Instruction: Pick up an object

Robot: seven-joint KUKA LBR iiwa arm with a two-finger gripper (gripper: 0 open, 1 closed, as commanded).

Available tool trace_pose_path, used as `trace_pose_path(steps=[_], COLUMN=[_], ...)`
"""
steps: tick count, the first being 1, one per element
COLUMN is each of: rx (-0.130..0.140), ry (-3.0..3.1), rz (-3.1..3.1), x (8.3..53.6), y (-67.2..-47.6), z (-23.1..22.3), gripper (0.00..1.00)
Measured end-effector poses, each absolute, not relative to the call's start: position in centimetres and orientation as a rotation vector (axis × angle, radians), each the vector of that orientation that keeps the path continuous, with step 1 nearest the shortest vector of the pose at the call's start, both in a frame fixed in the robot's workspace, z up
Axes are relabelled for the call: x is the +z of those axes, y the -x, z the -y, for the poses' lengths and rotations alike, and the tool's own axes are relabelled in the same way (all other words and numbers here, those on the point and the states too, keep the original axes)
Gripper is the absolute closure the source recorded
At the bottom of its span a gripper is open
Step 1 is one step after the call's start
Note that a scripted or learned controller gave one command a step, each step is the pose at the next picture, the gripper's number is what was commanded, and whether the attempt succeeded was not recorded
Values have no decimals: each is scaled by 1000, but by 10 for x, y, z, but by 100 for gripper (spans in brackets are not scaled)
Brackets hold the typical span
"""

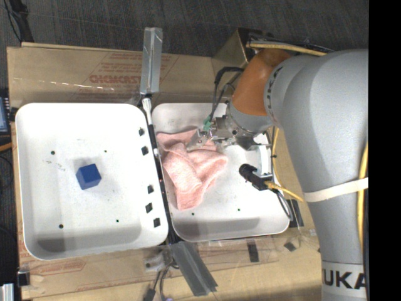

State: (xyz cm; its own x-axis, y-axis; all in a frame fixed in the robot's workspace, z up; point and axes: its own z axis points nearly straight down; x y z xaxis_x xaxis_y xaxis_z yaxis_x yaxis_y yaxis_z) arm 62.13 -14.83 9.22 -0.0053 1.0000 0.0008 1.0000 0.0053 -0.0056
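A pink cloth point(188, 168) lies crumpled in the right bin point(219, 221), against its left wall. My gripper point(202, 138) hangs low over the cloth's upper right edge, right at the fabric. From this angle the wrist hides how the gripper meets the cloth. A small blue cube point(89, 175) rests alone in the left bin point(81, 237), left of centre.
A raised divider point(153, 168) with black clips runs between the two bins. The big grey arm point(319, 137) covers the right bin's right side. Cardboard point(75, 68) lies under the bins, and a metal bar point(150, 58) sticks out at the top.
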Motion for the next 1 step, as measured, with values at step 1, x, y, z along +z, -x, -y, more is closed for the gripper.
trace_pose_path(steps=[1], rx=[-1], ry=[1985], rz=[2437], x=[93], y=[-633], z=[142], gripper=[0])
